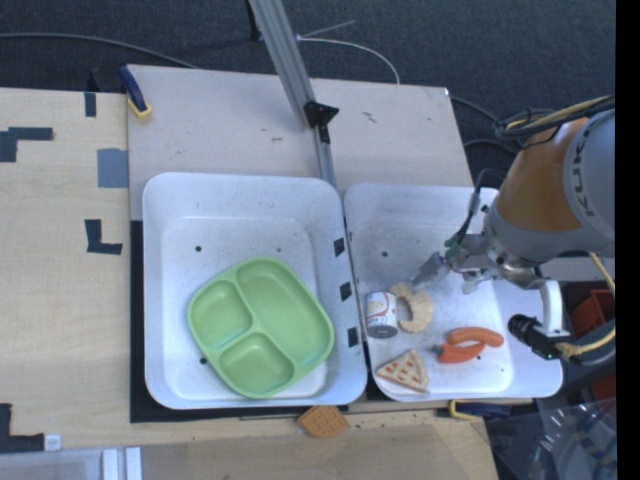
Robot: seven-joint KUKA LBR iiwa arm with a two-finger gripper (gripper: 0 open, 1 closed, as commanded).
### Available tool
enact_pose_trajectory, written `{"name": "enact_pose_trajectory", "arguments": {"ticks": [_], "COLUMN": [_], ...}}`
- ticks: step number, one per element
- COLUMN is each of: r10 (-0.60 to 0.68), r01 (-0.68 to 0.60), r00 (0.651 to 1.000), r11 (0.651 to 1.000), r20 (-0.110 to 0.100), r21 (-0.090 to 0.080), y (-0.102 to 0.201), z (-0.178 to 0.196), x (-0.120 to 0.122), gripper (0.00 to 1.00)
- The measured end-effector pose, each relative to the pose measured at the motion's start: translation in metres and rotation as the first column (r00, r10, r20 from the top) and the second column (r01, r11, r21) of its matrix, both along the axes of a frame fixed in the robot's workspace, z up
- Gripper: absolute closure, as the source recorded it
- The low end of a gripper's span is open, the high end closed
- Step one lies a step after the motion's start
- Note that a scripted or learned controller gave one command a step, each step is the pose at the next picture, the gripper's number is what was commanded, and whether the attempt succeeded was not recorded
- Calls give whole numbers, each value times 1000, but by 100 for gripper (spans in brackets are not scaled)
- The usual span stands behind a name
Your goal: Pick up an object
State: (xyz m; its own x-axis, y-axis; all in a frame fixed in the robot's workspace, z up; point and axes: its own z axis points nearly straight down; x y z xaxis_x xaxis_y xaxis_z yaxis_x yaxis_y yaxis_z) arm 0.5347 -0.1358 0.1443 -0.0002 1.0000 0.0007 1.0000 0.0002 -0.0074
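The right bin holds a small white and orange can, a tan biscuit-like piece touching it, a toy pizza slice and an orange carrot. My gripper hangs over the middle of this bin, just up and right of the biscuit piece. Its fingers stand apart with nothing between them. The grey and orange arm reaches in from the right.
The left bin holds a green divided plate. A round waffle-like piece lies on the bench below the bins. A slanted metal pole ends near the bins' shared top corner. A blue and yellow clamp sits far left.
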Motion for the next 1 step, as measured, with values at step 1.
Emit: {"name": "enact_pose_trajectory", "arguments": {"ticks": [1], "r10": [1], "r01": [-1], "r00": [1000], "r11": [1000], "r20": [4], "r21": [-1], "y": [1], "z": [-53], "x": [-1], "gripper": [0]}}
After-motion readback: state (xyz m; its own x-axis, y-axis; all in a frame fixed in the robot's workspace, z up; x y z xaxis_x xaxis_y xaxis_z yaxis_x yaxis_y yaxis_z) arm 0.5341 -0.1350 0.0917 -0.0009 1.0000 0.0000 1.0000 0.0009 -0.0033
